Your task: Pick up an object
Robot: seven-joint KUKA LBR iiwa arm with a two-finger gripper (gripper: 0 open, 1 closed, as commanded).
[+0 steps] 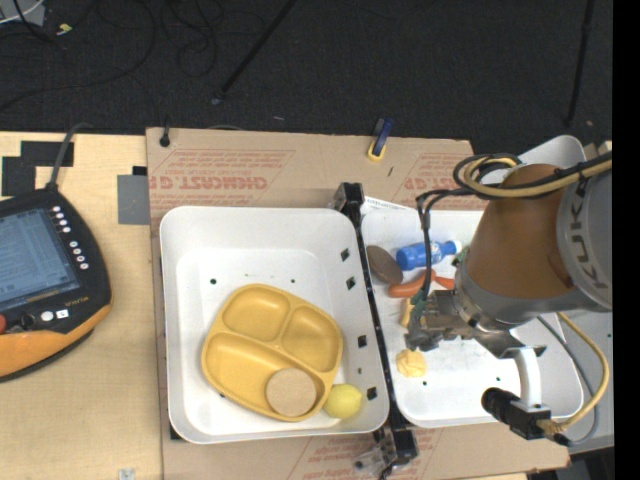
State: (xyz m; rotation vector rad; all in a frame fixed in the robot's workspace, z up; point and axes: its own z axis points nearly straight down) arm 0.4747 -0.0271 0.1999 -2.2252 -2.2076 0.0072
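My gripper (pixel 424 334) hangs low over the left part of the right bin (pixel 462 410), with the arm's orange band above it. Just below it lies a small pale yellow object (pixel 411 364). To its upper left are a brown oval object (pixel 382 264), a blue bottle (pixel 427 255) and an orange carrot-like piece (pixel 407 289). A small orange piece (pixel 408 313) sits right beside the gripper. I see nothing held between the fingers.
The left bin (pixel 200 230) holds a yellow divided plate (pixel 270 343) with a tan disc (pixel 291 392) in one compartment, and a yellow ball (pixel 343 401) beside the plate. A teach pendant (pixel 40 268) lies on the bench at far left.
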